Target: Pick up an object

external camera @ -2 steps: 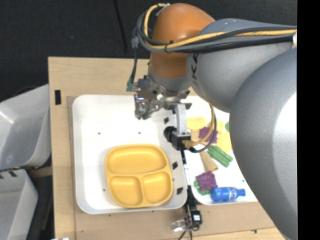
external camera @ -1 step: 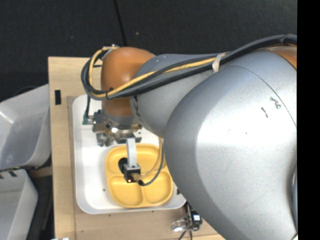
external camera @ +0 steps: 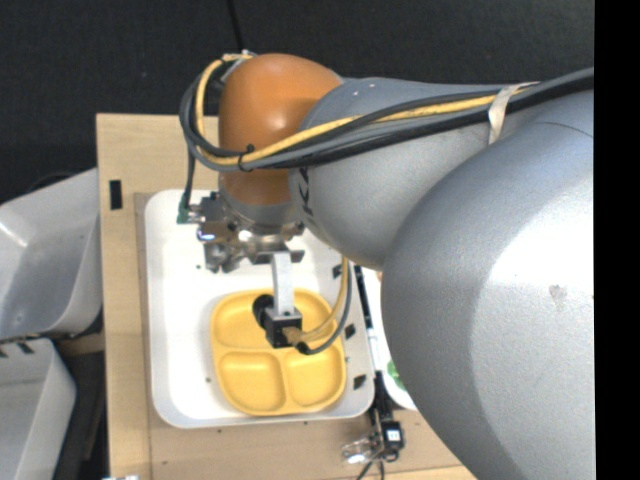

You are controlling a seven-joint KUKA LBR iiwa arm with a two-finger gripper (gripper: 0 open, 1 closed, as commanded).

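Nearest you, the grey arm (external camera: 500, 298) takes up the right side of the view and hides whatever lies under it there. On the wooden bench (external camera: 125, 368) sits the white bin (external camera: 165, 368), and you can see its near rim and left wall whole.

The yellow divided plate (external camera: 250, 378) lies flat in the bin's near right part. Its near edge is close to the near rim and its right edge is close to the right wall. You have a bare strip of white floor along the plate's left side and more open floor beyond it.

The gripper (external camera: 222, 253) hangs under the orange band (external camera: 265, 108), over that far floor. It is just past the plate's far left edge, and nothing shows in its grasp. You cannot tell whether it is released or clenched.
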